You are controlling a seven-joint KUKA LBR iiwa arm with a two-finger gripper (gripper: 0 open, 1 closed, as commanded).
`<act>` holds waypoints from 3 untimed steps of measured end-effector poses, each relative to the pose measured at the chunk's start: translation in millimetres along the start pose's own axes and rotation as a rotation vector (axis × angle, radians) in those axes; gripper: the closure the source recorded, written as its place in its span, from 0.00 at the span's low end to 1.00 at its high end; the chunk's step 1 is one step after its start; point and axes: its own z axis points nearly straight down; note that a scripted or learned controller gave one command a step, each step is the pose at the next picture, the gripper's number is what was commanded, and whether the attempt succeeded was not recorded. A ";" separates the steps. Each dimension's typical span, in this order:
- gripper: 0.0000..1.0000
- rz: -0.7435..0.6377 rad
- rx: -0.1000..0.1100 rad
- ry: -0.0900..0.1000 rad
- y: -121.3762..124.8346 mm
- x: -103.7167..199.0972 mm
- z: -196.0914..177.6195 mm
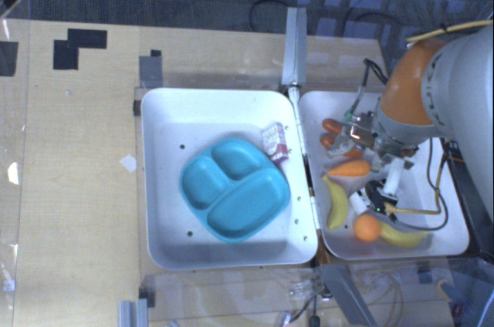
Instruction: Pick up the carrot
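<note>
The orange carrot (349, 169) lies on its side in the middle of the right bin (455, 241), pointing left. My gripper (361, 142) hangs right over it, at the carrot's upper right end, reaching in from the right under the orange wrist band. The grey wrist hides the spot where the gripper meets the carrot, and I see nothing lifted.
In the right bin a yellow banana (337, 202) lies just below the carrot, with an orange fruit (367, 227) and a second banana (403, 237) near the front wall. A red sausage-like piece (333, 126) lies behind. The left bin (158, 163) holds a blue divided plate (235, 188) and a small packet (275, 142).
</note>
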 end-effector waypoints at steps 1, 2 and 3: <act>1.00 0.001 -0.005 -0.002 2.2 -1.3 -11.8; 0.00 0.001 -0.004 -0.002 2.0 -1.4 -11.6; 0.00 -0.175 0.018 -0.001 5.1 -19.2 7.1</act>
